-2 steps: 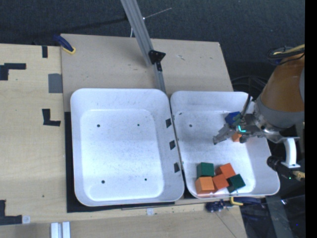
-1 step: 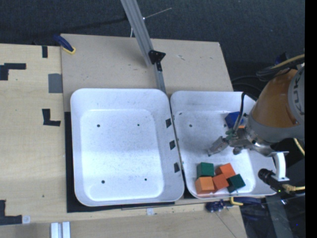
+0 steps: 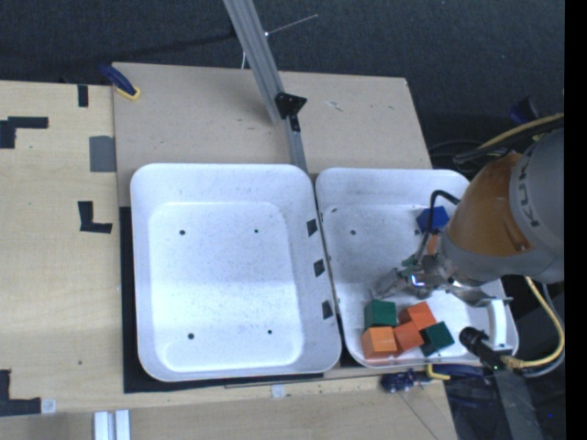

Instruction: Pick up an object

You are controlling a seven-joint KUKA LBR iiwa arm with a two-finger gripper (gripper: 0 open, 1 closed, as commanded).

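In the right bin [image 3: 367, 209], near its front edge, lie several small blocks: a green one [image 3: 381, 313], an orange one [image 3: 379, 340], a second orange one [image 3: 420, 317] and a dark green one [image 3: 437, 337]. A blue block [image 3: 432, 218] sits farther back, by the arm. My gripper [image 3: 408, 280] hangs low in this bin, just above and behind the cluster of blocks. Its metal fingers point toward the left, with no block seen between them.
The left bin [image 3: 225, 269] lies beside the right one, with a raised divider between them. A grey metal pole [image 3: 261, 53] slants over the bench at the back. The arm's orange band [image 3: 491, 214] and cables crowd the right bin's right side.
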